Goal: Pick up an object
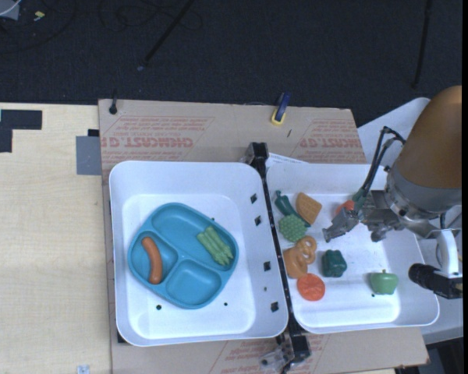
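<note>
From my seat I see the bench's cardboard sheet (pixel 218 135) under two white bins. The left bin (pixel 136 185) carries a blue divided plate (pixel 183 283), with an orange sausage (pixel 152 259) in its left compartment and a bunch of green beans (pixel 217 244) in the far right one. The right bin (pixel 351 185) has my arm (pixel 433 158) reaching in from the right, orange band above the grey wrist.

The gripper (pixel 333 229) hangs low over the middle of the right bin, pointing left. I cannot tell how its fingers stand; they blur into one dark grey shape, and I see nothing caught in them.

The toys I could pick lie mostly in the left half of that bin. A tan pretzel (pixel 299 256) sits near the dividing wall, with a light green bumpy piece (pixel 293 227) just beyond it and an orange wedge (pixel 309 207) farther still. A thin dark green item (pixel 282 203) lies beside the wedge. A dark green pepper (pixel 334 263) sits just nearer than the gripper, an orange-red tomato (pixel 312 287) near the front wall, and a light green apple (pixel 384 282) to the right. A yellow and blue clip (pixel 280 109) sits at the cardboard's far edge.
</note>
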`<state>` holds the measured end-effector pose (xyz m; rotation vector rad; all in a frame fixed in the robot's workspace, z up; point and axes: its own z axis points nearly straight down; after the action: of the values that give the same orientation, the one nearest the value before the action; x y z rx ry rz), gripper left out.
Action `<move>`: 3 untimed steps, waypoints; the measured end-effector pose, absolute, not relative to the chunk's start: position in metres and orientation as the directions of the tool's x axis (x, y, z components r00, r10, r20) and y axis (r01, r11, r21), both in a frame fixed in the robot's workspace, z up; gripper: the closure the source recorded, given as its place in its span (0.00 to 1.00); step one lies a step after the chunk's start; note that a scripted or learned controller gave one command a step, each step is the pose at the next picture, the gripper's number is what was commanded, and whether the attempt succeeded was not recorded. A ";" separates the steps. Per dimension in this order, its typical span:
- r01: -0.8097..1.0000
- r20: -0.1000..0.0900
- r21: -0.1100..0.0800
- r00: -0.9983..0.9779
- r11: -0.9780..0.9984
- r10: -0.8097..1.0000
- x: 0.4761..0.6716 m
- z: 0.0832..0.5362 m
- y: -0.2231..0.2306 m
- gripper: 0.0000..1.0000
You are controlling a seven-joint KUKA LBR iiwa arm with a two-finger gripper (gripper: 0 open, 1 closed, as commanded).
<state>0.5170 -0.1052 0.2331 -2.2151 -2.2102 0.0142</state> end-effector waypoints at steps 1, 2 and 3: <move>1.000 0.001 -0.004 0.000 0.000 1.000 0.519 0.240 -0.105 0.00; 1.000 0.002 -0.008 0.001 -0.001 1.000 0.509 0.186 -0.108 0.00; 1.000 0.002 -0.006 0.000 0.000 1.000 0.518 0.128 -0.109 0.00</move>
<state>0.5178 -0.1090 0.1284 -2.2173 -2.2175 0.0050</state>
